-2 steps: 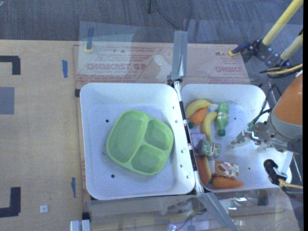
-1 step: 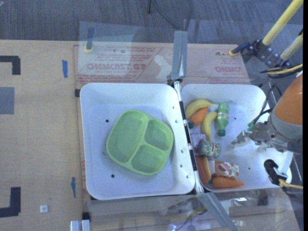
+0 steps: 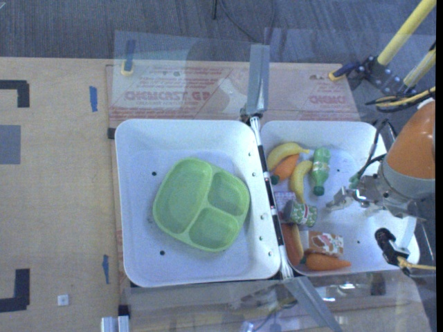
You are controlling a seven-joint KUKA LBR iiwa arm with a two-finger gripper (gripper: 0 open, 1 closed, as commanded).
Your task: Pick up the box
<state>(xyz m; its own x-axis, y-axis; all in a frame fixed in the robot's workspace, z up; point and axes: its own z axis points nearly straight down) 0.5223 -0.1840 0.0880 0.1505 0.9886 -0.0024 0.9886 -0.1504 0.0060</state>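
Arm poised in the right bin, box not yet taken.

The gripper [image 3: 344,199] hovers low over bare floor of the right bin [image 3: 360,131], fingers spread with nothing between them. The box [image 3: 325,243], small with a red-orange print, lies flat near the front edge, touching a carrot [image 3: 327,261] on its near side. To do this well, I judge the arm should shift nearer and left, centre over the box, and straddle its short sides clear of the carrot. A green plate [image 3: 201,204] sits in the left bin [image 3: 131,185].

Orange-banded grey arm [image 3: 414,159], seemingly cabled.
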